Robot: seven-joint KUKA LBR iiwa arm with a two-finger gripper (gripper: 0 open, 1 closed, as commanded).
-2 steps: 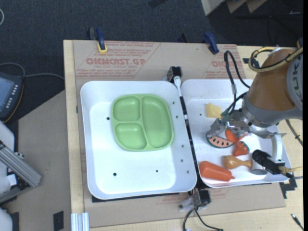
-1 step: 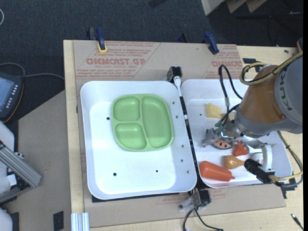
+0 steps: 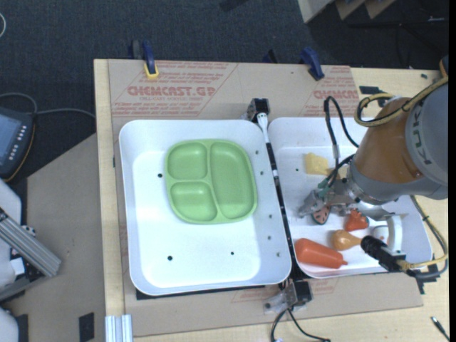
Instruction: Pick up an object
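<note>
Left bin (image 3: pixel 142 191): holds a light green divided plate (image 3: pixel 211 181), three compartments, lying flat toward the bin's far edge and nearer its right wall than its left; the near part of the bin floor is bare white. Right bin (image 3: pixel 285 137): a pale yellow piece (image 3: pixel 315 164) lies toward the far edge, near the left wall. Gripper (image 3: pixel 322 204) is low in the middle of this bin, over a small cluster of grey and dark red items too tangled to identify; state of the jaws cannot be told from this angle. Along the near edge: an orange carrot-shaped object (image 3: pixel 319 254) by the near-left corner, a tan piece (image 3: pixel 343 240) just beside it to the right, and a small red-orange piece (image 3: pixel 355 221) just beyond that. The arm (image 3: pixel 392 155), orange band visible, covers the bin's right side.
</note>
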